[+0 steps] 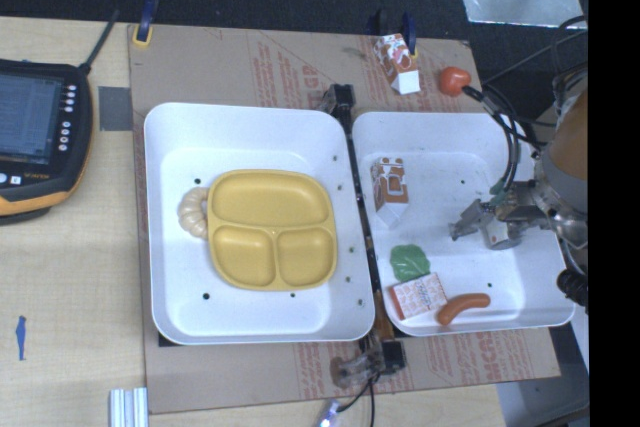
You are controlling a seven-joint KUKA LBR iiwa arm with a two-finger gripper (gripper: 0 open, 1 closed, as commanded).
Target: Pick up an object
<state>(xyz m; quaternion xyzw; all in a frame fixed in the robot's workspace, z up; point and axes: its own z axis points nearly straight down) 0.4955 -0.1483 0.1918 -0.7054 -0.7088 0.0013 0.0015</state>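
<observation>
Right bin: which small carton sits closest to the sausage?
The flat red-and-white carton at the bin's near edge, beside the orange sausage. The brown-and-white carton lies farther back.

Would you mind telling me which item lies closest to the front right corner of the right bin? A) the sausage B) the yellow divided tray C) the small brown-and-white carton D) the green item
A: the sausage lies along the front wall of the right bin nearest that corner, beside a red-and-white packet; the green item and the brown-and-white carton sit farther left, and the yellow divided tray is in the left bin.
</observation>
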